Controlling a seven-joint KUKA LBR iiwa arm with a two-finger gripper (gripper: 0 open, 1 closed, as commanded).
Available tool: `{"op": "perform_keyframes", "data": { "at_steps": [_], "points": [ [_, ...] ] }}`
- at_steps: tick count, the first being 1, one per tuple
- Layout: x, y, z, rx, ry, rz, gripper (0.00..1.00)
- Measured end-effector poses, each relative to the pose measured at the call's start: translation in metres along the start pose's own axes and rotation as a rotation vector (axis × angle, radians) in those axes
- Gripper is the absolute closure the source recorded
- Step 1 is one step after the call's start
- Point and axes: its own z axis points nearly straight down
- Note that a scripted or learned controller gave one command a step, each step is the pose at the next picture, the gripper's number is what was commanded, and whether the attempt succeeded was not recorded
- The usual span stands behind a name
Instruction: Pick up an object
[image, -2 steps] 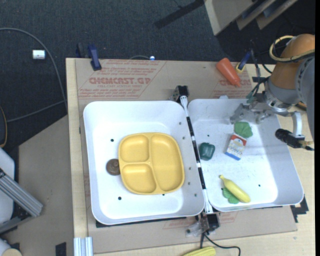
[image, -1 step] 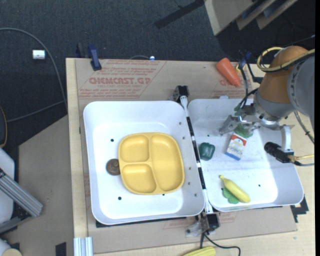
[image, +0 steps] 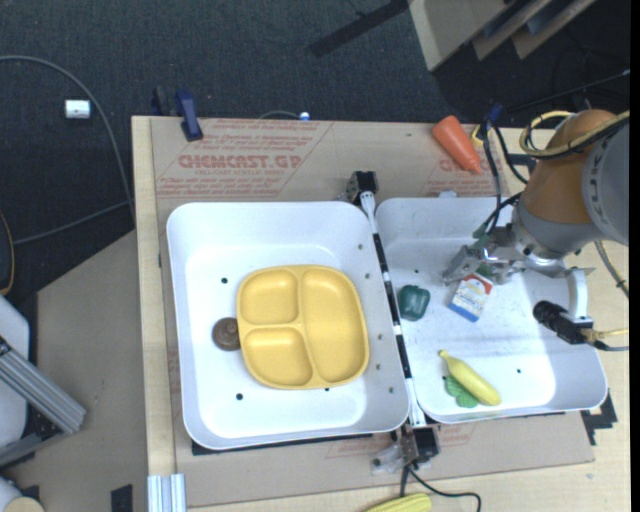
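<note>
I see my gripper (image: 478, 262) low in the right bin (image: 570, 385), fingers seemingly spread and holding nothing, just above the small carton (image: 470, 297); it's light, crushable, best pinched across its narrow sides.

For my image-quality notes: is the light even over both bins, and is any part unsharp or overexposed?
Camera view: light is soft and fairly even; the left bin wall glares nearly pure white; the yellow tray casts a faint shadow; the gripper looks slightly soft.
</note>
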Motion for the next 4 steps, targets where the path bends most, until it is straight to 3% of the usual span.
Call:
{"op": "perform_keyframes", "data": {
  "at_steps": [1, 2, 3, 4],
  "points": [
    [0.066, 0.043, 0.000, -0.004, 0.000, -0.002, 0.00],
    [0.017, 0.015, -0.039, -0.001, -0.002, 0.000, 0.00],
    [0.004, 0.001, 0.001, 0.001, 0.000, 0.000, 0.00],
    [0.051, 0.043, -0.001, -0.004, -0.001, -0.001, 0.00]
  ]
}}
